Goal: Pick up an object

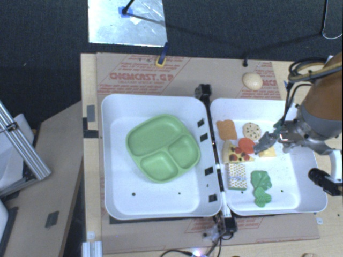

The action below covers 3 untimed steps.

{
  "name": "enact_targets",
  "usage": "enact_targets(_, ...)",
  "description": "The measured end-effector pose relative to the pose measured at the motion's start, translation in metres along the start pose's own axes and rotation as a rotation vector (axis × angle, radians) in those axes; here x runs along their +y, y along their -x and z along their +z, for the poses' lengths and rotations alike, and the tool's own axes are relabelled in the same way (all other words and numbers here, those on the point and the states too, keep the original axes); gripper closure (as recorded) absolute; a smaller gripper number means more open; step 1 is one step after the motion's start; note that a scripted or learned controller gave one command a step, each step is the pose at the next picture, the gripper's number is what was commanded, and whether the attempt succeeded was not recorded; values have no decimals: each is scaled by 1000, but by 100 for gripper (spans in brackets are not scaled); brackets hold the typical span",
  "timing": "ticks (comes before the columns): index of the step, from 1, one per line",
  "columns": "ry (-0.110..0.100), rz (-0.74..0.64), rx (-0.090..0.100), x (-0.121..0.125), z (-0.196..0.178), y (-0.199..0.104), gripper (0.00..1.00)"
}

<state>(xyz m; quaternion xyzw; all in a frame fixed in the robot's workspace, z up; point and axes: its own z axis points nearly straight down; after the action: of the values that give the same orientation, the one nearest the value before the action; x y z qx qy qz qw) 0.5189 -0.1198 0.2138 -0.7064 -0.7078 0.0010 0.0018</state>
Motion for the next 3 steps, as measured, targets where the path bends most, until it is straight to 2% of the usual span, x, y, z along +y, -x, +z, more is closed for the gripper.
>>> enact_targets(1, 1, 1, 0, 2, 43, -4, 0)
enact_targets(2, -1, 2, 0, -3, 104, 0, 0)
enact_targets(3, 7, 1, 3, 0, 127, -1, 0)
